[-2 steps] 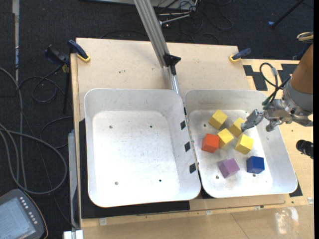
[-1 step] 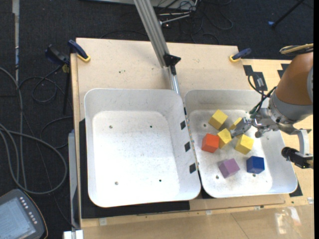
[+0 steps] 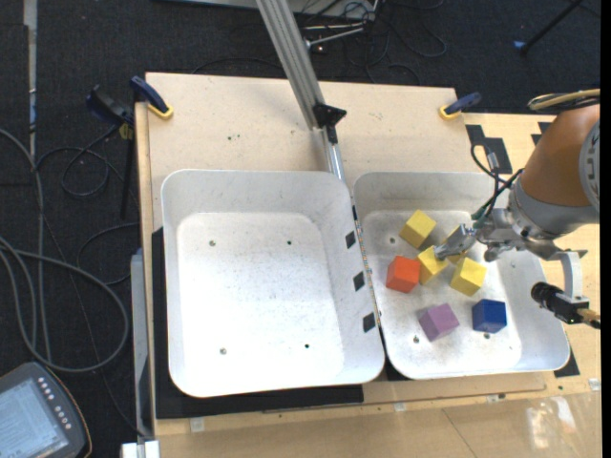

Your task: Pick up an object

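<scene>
**Jaws low among the yellow blocks in the right bin**

The grey two-finger jaws (image 3: pixel 454 246) sat down inside the right shallow white plastic bin (image 3: pixel 535 356), their tip resting against a small yellow cube (image 3: pixel 431 262) and apparently touching it. Whether the fingers were released or clenched around that cube could not be told from this slanted view. A second yellow cube (image 3: pixel 418 228) lay just up and left of the jaws, and a third yellow cube (image 3: pixel 469 276) just below them. An orange-red cube (image 3: pixel 404 274) touched the small yellow one on its left. A purple cube (image 3: pixel 439 321) and a dark blue cube (image 3: pixel 489 316) lay nearer the bin's front edge, apart from the jaws.

No readable writing or brand showed on the blocks or bins.

The grey arm with its orange band (image 3: pixel 563 156) reached in from the right, wrist bent downward and leftward over the bin. The left shallow white bin (image 3: pixel 181 256) lay beside it on the pale wooden table (image 3: pixel 239 113)
</scene>
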